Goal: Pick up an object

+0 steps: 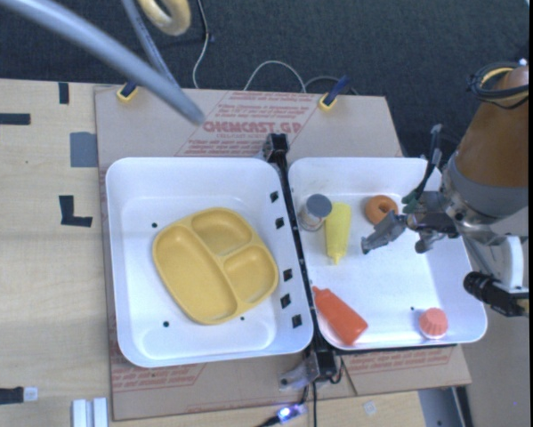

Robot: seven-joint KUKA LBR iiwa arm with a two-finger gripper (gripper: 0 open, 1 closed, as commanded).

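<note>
Bright, even light from above washes the two white bins (204,350) almost to glare, with soft, faint shadows under the yellow tray (214,263). The grey pole (88,38) crossing the far left is blurred, and the whole picture is slightly soft.

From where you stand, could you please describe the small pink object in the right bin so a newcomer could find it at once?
Start at the right bin, the white one the arm reaches over. Follow it to its near right corner, where the pink object sits alone. It is small, round and ridged, well apart from the long orange bottle at the near left corner and the yellow bottle farther back.
</note>
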